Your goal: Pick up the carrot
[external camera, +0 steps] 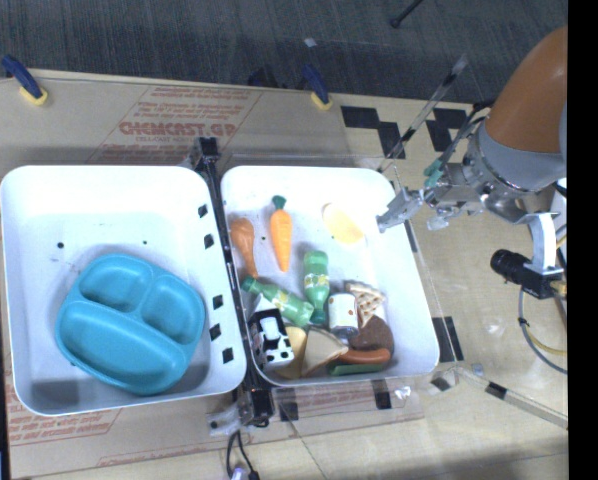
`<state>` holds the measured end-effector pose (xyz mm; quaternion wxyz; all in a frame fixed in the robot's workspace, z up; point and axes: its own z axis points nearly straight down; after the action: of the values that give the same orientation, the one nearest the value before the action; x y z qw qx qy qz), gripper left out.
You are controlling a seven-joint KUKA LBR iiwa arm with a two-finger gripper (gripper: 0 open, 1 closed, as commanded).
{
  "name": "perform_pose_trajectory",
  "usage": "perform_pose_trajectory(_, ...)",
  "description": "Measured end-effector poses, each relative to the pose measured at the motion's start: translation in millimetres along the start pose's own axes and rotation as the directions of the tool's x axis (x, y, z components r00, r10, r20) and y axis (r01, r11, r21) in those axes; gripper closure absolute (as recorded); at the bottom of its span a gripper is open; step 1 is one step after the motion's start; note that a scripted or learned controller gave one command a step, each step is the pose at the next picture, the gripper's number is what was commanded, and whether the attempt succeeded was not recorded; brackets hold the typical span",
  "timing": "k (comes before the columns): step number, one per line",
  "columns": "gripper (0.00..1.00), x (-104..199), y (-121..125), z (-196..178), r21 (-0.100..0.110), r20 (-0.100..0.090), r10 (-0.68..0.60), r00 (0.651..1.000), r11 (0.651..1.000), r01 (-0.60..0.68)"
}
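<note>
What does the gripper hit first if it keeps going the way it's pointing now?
Probably the pale yellow piece. The gripper sits at the right bin's right rim, pointing left into it, with the carrot further along. Its height is unclear, so it might pass above.

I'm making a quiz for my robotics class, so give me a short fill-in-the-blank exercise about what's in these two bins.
1. The carrot lies in the ____ bin of the camera view.
2. The blue tray has ____ compartments.
3. The gripper is near the ____ edge of the right bin.
4. The colour of the carrot's leafy top is ____.

Missing words: right; three; right; green
</note>
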<state>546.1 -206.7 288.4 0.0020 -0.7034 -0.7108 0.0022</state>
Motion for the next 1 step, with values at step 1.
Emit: perform_pose_trajectory(1, 0.00, 73.0, 15.7, 155.7, 0.016, -0.006, -0.049, 0.999, 0.999, 0.049)
